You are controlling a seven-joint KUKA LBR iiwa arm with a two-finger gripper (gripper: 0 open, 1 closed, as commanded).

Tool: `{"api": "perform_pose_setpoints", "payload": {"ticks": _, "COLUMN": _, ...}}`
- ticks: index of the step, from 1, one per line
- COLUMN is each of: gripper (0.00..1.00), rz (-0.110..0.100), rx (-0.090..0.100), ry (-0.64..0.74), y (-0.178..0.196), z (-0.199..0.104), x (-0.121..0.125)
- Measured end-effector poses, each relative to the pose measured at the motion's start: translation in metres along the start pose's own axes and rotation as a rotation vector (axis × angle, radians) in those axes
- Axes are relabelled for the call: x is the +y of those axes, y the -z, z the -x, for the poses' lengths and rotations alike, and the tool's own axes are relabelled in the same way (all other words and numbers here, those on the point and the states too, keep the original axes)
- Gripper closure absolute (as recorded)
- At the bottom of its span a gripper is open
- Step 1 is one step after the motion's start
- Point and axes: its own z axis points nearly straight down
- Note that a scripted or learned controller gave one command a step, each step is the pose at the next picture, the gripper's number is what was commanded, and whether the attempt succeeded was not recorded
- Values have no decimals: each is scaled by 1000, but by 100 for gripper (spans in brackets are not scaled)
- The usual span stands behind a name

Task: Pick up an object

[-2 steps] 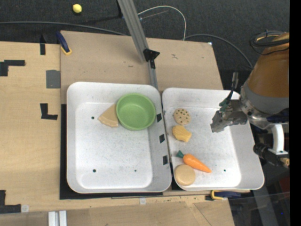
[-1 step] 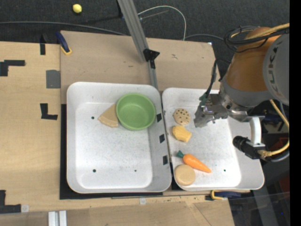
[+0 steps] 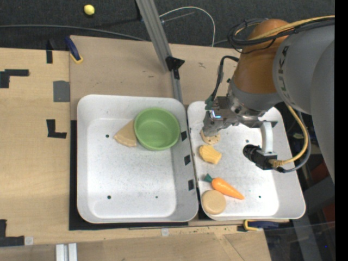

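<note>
My gripper (image 3: 210, 126) hangs low over the upper left corner of the right bin (image 3: 283, 200). Just under its tip lies a small tan piece (image 3: 210, 139), partly hidden, and contact cannot be made out. A yellow chunk (image 3: 210, 155) lies just below that. Further toward the front lie an orange carrot (image 3: 225, 187) and a round tan disc (image 3: 213, 202). In the left bin (image 3: 98, 194) a green bowl (image 3: 156, 128) stands beside a tan wedge (image 3: 126, 136).
A grey pole (image 3: 155, 31) slants down to the bins' shared back corner. The divider wall between the bins (image 3: 191, 167) runs close to the gripper's left. A black fitting with cable (image 3: 258, 155) hangs over the right bin. A yellow ball (image 3: 89, 9) lies off the bench.
</note>
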Motion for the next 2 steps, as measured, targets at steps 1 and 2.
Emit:
{"api": "perform_pose_setpoints", "payload": {"ticks": 1, "gripper": 100, "rz": 0, "rx": 1, "ry": 1, "y": -6, "z": -57, "x": 29}}
{"api": "perform_pose_setpoints", "payload": {"ticks": 2, "gripper": 100, "rz": -1, "rx": 0, "ry": -2, "y": -19, "z": -101, "x": 50}}
